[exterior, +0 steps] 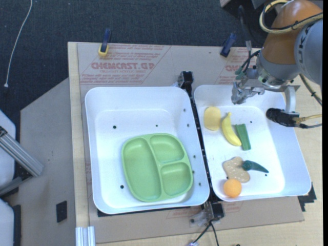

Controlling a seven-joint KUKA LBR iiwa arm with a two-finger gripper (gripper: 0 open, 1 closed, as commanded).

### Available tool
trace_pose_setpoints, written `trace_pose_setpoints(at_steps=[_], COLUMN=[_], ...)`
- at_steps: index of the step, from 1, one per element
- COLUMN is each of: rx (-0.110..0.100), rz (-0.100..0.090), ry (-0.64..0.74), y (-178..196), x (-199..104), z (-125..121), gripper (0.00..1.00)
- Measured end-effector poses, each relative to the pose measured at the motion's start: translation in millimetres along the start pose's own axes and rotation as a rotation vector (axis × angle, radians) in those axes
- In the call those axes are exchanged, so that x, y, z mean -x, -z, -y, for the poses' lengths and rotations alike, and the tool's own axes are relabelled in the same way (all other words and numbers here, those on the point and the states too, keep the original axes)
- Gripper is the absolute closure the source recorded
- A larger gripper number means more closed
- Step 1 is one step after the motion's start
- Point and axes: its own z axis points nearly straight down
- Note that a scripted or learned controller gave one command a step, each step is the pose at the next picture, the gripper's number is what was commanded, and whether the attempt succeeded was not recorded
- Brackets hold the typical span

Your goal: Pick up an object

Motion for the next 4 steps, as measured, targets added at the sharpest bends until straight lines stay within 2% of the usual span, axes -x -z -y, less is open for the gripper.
trace_pose_setpoints(at_steps=[2, 3, 4], rx=[0.0, -0.013, -0.014], rz=[0.0, -0.004, -0.004], ry=[0.0, 0.002, 0.003], y=[89.4, 79.5, 65.8], x=[-6.8, -45.7, -93.9], z=[-1.5, 39.2, 73.8], gripper=[1.0, 1.0, 1.0])
